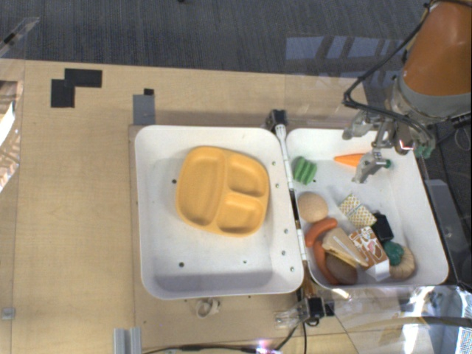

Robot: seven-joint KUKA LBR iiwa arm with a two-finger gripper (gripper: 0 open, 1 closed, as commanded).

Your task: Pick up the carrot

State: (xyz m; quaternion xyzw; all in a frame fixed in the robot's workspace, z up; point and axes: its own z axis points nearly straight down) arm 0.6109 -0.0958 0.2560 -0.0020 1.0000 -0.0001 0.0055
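The carrot (pixel 348 159) is a small orange cone lying at the back of the right bin (pixel 435 249), its tip pointing left. My gripper (pixel 372 161) hangs from the grey and orange arm at the carrot's right, thick end and covers that end. From this slanted view I cannot make out whether the gripper touches the carrot or hovers just above it.
A green piece (pixel 304 170), a beige round item (pixel 312 206), a red sausage (pixel 318 234), a checkered packet (pixel 356 211) and several other toy foods crowd the right bin's front half. A yellow divided plate (pixel 221 190) sits in the left bin (pixel 158 264).
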